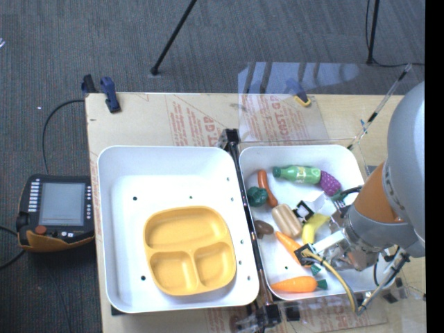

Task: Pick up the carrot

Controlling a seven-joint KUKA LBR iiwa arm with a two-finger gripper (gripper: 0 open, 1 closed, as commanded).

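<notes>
Claw [345,257] status: sat low over the near right corner of the right bin [347,155], tucked under the grey arm [409,165], so honestly couldn't tell whether spread or pinched shut, or gripping anything. Spotted the carrot [297,284] just left of it, lying flat along the bin's near wall, green top pointing toward the claw. Couldn't make out any contact between the two. Saw a second orange piece [286,243] slanting just above the carrot, then a yellow fruit [316,225] and a tan bun [286,220] beside that. Further out, noticed a brown lump [263,227], a dark green veggie [258,197], a reddish sausage [266,185], plus a green bottle [298,175] and purple grapes [329,182] near the far wall. Found a yellow divided plate [189,250] over in the left bin [125,186].
</notes>
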